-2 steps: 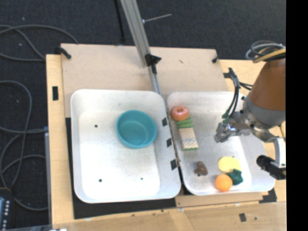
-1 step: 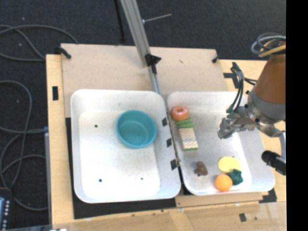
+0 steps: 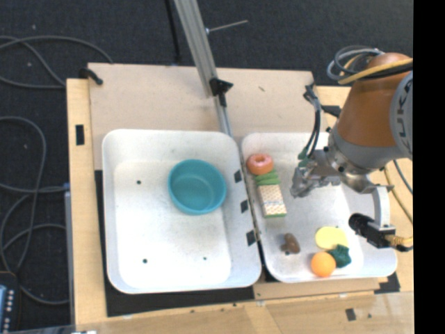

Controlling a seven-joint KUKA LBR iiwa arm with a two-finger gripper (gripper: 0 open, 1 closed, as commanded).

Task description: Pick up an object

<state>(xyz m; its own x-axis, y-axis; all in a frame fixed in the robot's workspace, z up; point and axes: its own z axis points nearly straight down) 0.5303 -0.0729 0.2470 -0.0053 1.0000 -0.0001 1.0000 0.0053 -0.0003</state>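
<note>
My gripper (image 3: 303, 184) hangs over the middle of the right bin (image 3: 361, 214), below the orange wrist band. Its fingers point down at bare bin floor, just right of a tan sponge block with a green top (image 3: 270, 195). A pink doughnut-shaped toy (image 3: 260, 163) lies at the bin's upper left. A small brown lump (image 3: 290, 243) sits near the front. A yellow piece (image 3: 329, 238), an orange ball (image 3: 322, 264) and a dark green piece (image 3: 342, 257) cluster at the front right. Nothing shows between the fingers.
The left bin (image 3: 139, 256) holds a teal bowl (image 3: 197, 186). A slanted metal post (image 3: 198, 37) rises behind the bins. Black clips (image 3: 245, 205) line the divider between the bins. Cables run beside the arm at the right (image 3: 379, 232).
</note>
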